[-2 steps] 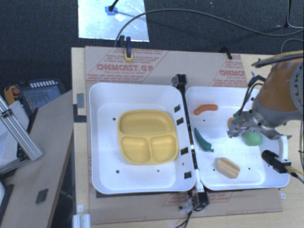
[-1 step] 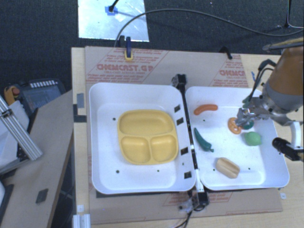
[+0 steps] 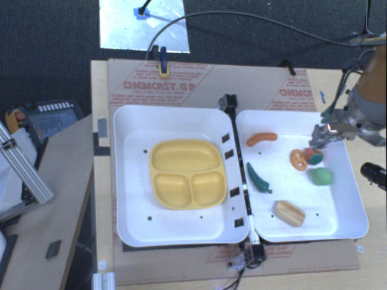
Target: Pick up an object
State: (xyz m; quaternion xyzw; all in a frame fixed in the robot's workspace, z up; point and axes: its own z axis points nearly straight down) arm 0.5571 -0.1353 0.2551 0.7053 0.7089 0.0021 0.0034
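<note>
The gripper (image 3: pixel 318 139) hangs low by the right bin's (image 3: pixel 351 222) far right edge, just above a red toy (image 3: pixel 313 156) beside an orange slice (image 3: pixel 298 160), seemingly lined up to grab; its grip I cannot tell; nothing visibly held.

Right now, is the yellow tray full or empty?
Empty. The yellow tray shows three bare compartments; the toy foods, like the sausage, lie in the other bin.
</note>
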